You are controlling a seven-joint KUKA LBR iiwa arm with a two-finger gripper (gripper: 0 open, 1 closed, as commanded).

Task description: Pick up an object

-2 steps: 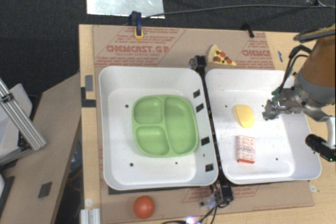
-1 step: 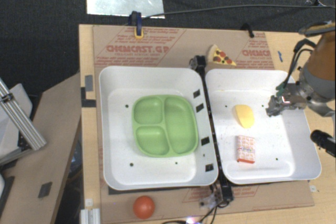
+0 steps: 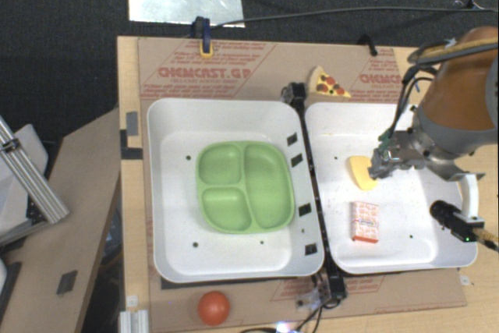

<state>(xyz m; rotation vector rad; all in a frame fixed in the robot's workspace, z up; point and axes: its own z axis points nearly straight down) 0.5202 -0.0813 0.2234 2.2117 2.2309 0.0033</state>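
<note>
Gripper (image 3: 380, 167) low in the right white bin (image 3: 405, 257), tip against the right edge of the flat yellow piece (image 3: 359, 172) — whether clamped on it, impossible to tell. Small red-and-white carton (image 3: 365, 221) just below, apart. Green three-section plastic plate (image 3: 244, 187) in the left white bin (image 3: 168, 253) — likely a drop spot.

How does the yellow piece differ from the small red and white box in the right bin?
The yellow piece is plain and rounded; the box is rectangular with red and white print. The yellow piece lies under the tool; the box lies apart, nearer the front wall. Both rest on the right bin floor.
</note>
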